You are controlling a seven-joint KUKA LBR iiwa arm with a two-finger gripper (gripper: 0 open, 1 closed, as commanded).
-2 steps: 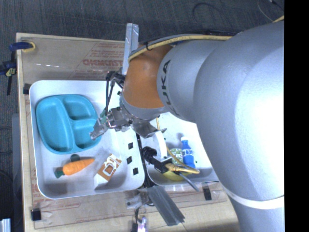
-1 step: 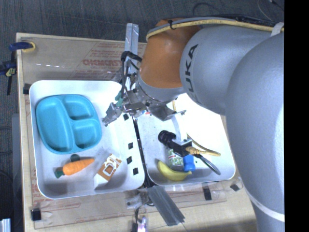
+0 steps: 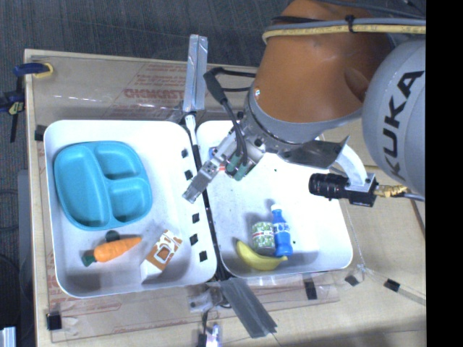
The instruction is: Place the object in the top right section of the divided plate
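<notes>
Divided plate [image 3: 101,183], blue, one, lies in left bin [image 3: 58,266], left of frame centre, long axis upper-left to lower-right; its top right section sits left of gripper [image 3: 230,163]. Gripper hangs over divider between two bins; what it grips, cannot tell. Below plate: one carrot [image 3: 114,250], one small carton [image 3: 163,250]. Right bin [image 3: 325,223]: one banana [image 3: 258,258], one can [image 3: 262,235], one bottle [image 3: 281,231].
</notes>
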